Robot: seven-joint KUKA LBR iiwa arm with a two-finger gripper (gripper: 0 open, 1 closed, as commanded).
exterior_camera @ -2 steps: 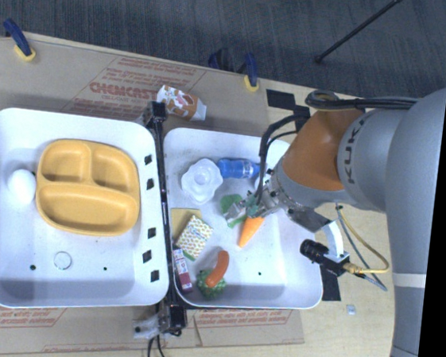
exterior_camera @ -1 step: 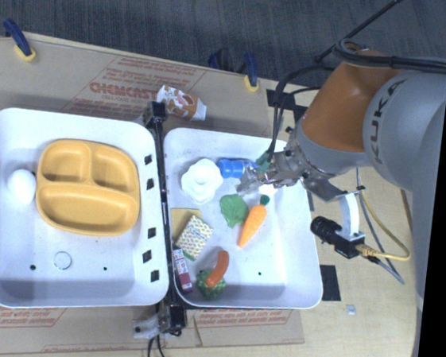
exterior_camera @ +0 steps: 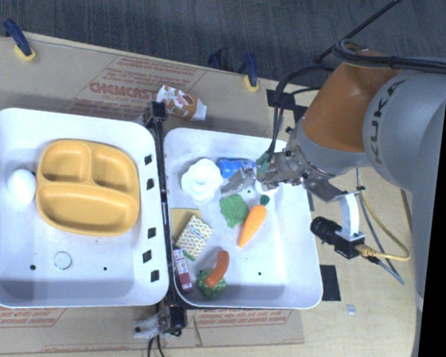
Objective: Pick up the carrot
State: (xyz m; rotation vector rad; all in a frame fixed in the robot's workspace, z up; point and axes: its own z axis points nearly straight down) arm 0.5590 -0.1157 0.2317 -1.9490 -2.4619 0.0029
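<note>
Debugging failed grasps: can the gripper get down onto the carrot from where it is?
Probably yes. The gripper hovers just above the carrot, whose orange body lies uncovered. The green toy touching its upper left could crowd one finger.

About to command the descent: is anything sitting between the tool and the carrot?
Nothing visible lies between them. The tool hovers just above the carrot near its green top end. A green vegetable sits close on the carrot's left side and a white round item further left; neither covers the carrot.
</note>
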